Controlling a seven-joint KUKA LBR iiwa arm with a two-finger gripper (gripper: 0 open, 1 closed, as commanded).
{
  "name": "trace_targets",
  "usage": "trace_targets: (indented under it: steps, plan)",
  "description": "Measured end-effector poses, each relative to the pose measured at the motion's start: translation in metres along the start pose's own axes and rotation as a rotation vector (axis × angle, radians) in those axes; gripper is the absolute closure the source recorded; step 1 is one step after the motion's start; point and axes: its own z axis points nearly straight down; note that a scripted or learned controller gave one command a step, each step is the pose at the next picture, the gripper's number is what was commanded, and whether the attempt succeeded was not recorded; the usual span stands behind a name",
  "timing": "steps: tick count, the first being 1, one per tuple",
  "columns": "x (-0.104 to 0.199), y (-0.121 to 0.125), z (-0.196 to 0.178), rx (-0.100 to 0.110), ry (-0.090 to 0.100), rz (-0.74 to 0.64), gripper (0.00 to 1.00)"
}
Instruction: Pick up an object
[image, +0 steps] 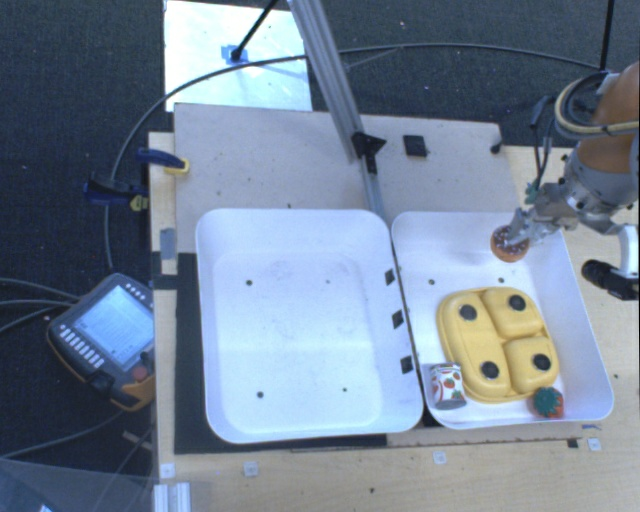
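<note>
**Gripper over the small orange object, right bin**

Two white bins share our bench. In the right bin (585, 300), the gripper (520, 232) sits directly atop a small orange object (508, 246) near the back wall. At five o'clock lies a yellow tray (497, 343), with open floor between. Its grip on the object is too blurred for us to judge.

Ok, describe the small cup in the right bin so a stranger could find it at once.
Look at the right bin, the one with the big yellow tray. At its near left corner, by the tray's corner, is the cup. It is white with red and green marks, unlike the round green and orange ball on the tray's other side.
</note>
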Motion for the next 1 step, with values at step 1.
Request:
trace_targets:
  steps: [1]
  plan:
    - [-0.0026,0.0121,-0.0575,0.001,0.001,-0.001,1.00]
